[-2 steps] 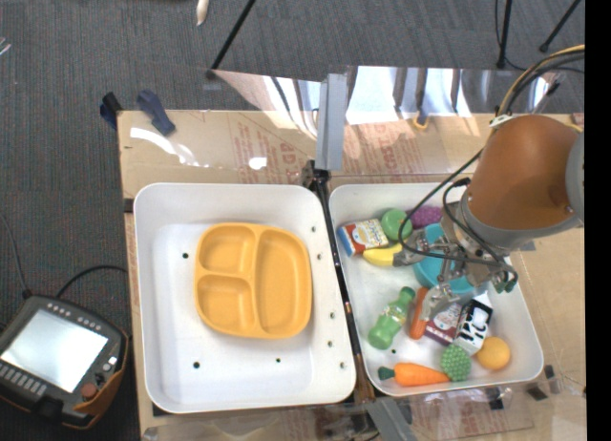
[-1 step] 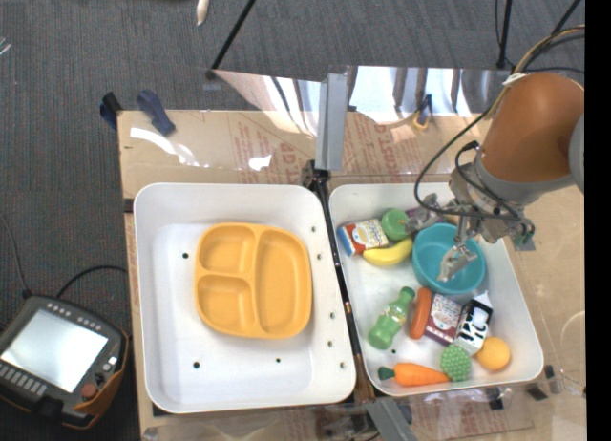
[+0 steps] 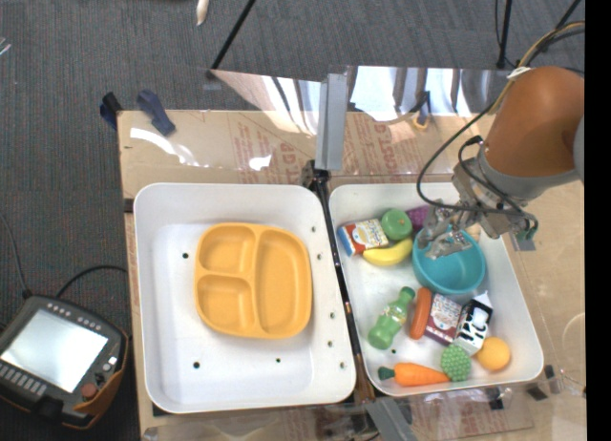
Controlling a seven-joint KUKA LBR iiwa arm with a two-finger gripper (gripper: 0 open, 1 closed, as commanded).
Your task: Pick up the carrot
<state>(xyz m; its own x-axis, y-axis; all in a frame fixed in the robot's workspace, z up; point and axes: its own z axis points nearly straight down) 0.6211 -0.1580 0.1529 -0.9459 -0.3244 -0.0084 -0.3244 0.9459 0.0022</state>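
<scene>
White left bin (image 3: 162, 239) sits on the counter (image 3: 220, 148), holds a yellow divided tray (image 3: 254, 280) lying flat near its middle. Right bin (image 3: 523, 329) touches it along the centre seam, packed with toy food. Upper left of that bin: small snack packet (image 3: 360, 236), banana (image 3: 389, 255) just below a green apple (image 3: 397, 223). Lower down: green bottle (image 3: 390, 320) tilted, an orange-red piece (image 3: 421, 312) beside it, two small cartons (image 3: 460, 321). Carrot (image 3: 418, 374) lies flat along the bin's front wall, green top pointing left, a bumpy green item (image 3: 455, 363) touching its right end, an orange (image 3: 494, 354) further right. Teal bowl (image 3: 451, 266) sits mid-right. Claw (image 3: 447, 236) hangs over the bowl's rim, well apart from the carrot; cannot tell whether its fingers are spread or closed. Arm (image 3: 535, 129) enters from the right.
</scene>
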